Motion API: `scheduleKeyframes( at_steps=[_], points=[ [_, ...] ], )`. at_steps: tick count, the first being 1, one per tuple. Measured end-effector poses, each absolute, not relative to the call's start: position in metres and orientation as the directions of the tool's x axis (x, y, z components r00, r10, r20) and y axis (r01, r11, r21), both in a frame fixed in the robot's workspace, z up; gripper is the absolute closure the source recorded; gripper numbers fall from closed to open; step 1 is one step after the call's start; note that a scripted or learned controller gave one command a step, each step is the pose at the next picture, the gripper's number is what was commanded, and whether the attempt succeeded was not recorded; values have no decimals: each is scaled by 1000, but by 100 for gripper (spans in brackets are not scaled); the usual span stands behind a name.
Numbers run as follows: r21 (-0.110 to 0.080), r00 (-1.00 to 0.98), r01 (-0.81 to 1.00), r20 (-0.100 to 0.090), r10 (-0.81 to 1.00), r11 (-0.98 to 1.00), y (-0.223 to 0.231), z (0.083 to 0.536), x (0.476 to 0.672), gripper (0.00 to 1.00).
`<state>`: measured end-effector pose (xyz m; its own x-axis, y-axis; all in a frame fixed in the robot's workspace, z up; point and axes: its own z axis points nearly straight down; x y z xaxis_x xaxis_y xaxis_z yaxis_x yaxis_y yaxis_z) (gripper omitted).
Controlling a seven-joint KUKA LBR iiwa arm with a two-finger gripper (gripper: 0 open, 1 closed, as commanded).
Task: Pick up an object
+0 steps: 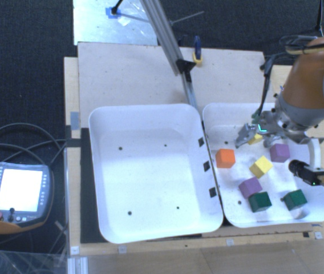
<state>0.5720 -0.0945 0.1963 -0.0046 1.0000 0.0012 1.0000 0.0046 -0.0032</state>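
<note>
While the gripper (252, 133) hangs over the right bin (322, 210), you cannot tell its grip state, and nothing shows between its fingers. Nearest it, the orange cube (225, 158) lies just below-left, toward the bin's left wall.

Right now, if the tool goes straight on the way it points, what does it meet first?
The tool seems to point down-left, so probably the bare floor of the right white bin, above the small orange cube. Depth is unclear.
</note>
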Motion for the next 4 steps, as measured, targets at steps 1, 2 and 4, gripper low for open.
scheduleKeyframes(
  at_steps=[1,2,4],
  points=[
    [1,-3,1000,1,1000,3,-95,198,573,0],
    [-5,-3,1000,1,1000,3,-86,141,569,0],
    [21,-5,1000,0,1000,5,-85,123,576,100]
  ],
)
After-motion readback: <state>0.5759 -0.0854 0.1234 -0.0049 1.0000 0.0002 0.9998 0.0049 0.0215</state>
